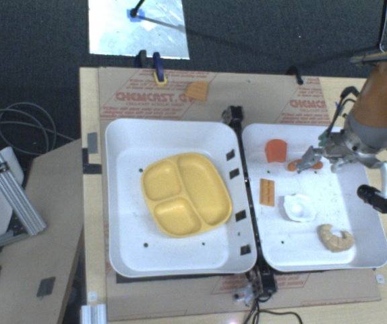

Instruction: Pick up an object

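A small orange piece lay in the right bin, just below an orange cup. The gripper hung right beside the piece, its fingers apparently apart with nothing between them. Closing from there could have nudged the piece aside or clipped the cup. A white lump, wafer and croissant lay apart.

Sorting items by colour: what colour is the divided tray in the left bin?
Yellow; the divided tray shows plainly in the camera view.
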Controlling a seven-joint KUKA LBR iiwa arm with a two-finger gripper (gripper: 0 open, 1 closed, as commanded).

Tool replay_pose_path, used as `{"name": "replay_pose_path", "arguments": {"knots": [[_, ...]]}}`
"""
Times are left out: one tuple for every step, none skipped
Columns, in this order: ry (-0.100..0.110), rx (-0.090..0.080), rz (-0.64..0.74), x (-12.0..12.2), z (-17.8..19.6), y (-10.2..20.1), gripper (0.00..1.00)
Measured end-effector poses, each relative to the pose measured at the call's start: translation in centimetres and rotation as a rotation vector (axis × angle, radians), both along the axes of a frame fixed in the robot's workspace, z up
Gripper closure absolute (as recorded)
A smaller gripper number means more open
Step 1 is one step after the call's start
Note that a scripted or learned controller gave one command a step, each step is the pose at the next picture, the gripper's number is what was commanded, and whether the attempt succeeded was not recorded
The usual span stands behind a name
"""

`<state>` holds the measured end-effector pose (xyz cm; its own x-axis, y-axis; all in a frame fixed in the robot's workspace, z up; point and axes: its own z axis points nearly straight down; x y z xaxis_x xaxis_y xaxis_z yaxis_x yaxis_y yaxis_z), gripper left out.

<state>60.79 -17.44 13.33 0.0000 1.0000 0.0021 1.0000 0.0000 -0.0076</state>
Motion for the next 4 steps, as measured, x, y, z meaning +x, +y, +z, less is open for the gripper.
{"name": "replay_pose_path", "arguments": {"knots": [[-0.013, -0.003, 0.008, 6.3, -5.0, 0.0, 0.00], [-0.007, -0.002, 0.001, 2.0, -4.9, 0.0, 0.00], [-0.014, -0.004, 0.003, 2.2, -3.7, 0.0, 1.00], [-0.013, -0.003, 0.003, 2.2, -3.7, 0.0, 0.00]]}}
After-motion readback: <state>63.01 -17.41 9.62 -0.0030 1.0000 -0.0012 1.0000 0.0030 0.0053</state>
